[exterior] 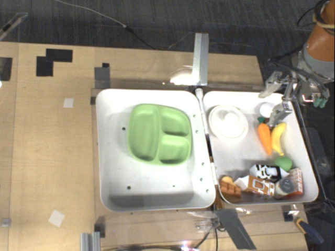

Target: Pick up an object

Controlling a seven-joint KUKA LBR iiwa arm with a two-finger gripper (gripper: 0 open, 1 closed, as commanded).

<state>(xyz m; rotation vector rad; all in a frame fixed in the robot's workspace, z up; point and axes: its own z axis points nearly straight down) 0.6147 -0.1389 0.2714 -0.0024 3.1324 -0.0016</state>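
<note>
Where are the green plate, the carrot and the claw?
green plate (158,133), camera view, its centre ridge.
carrot (265,138), camera view, mid-body.
claw (279,112), camera view, between its fingertips.

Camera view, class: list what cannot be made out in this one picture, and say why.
- End effector: too small and cluttered to tell whether it is open or shut.
- Arm: cut off by the right edge.
- Packages in the right bin: overlapping, labels too small to read.
- Small white object: partly hidden by the end effector.
</note>
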